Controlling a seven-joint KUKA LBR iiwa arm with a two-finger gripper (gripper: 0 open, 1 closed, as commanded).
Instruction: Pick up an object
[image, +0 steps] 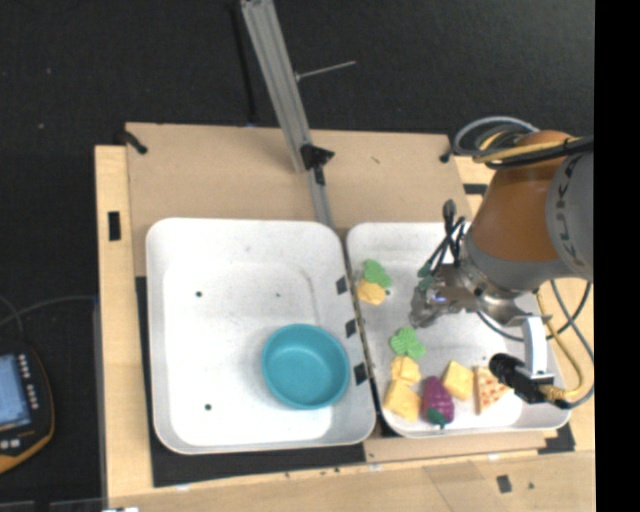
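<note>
The right bin holds several toy foods. A yellow piece with a green top lies near its left wall. A green leafy piece sits mid-bin. Along the front lie yellow blocks, a purple grape bunch, a yellow cheese block and a pizza slice. My gripper hangs low over the middle of this bin, just above and right of the green leafy piece. I see nothing between its fingers.
A blue bowl sits in the left bin near its front right corner. A metal pole slants up from the back between the bins. A handheld controller lies off the bench at the left.
</note>
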